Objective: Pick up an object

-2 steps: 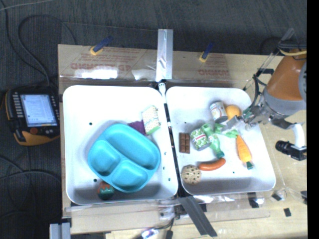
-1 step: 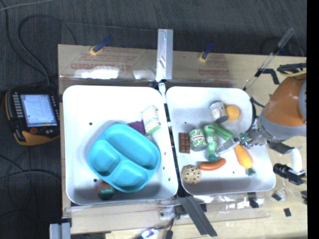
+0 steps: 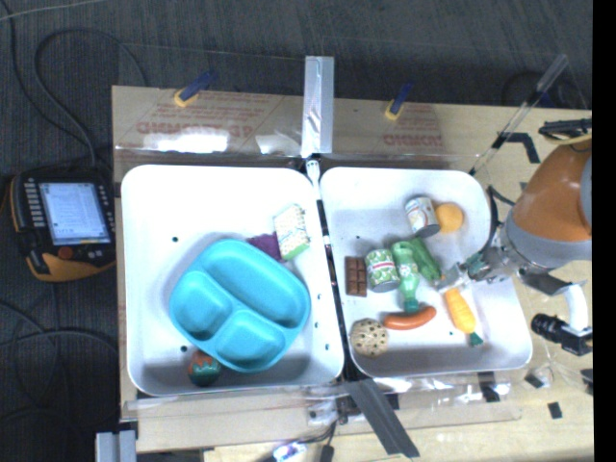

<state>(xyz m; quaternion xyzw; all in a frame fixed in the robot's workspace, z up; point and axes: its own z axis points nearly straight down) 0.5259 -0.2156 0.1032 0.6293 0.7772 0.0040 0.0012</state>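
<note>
The right bin [image 3: 385, 189] holds a small tin can [image 3: 419, 214], an orange ball [image 3: 449, 218], a green bottle [image 3: 415, 262], a green can [image 3: 382, 268], a brown chocolate bar [image 3: 355, 275], a red sausage [image 3: 409, 319], a carrot [image 3: 462, 311] and a round cookie [image 3: 369, 336]. My gripper [image 3: 474, 268] hangs low at the bin's right side, just above the carrot and right of the green bottle. Nothing is visibly held in it. The grey arm with its orange band [image 3: 560, 195] rises behind it at the right.
The left bin [image 3: 154, 200] holds a blue divided plate [image 3: 241, 303], a purple item [image 3: 265, 246], a white and green carton [image 3: 291, 231] and a red and green fruit [image 3: 202, 366]. A raised divider [image 3: 327, 268] separates the bins. A handheld pendant [image 3: 63, 221] lies off the bench at left.
</note>
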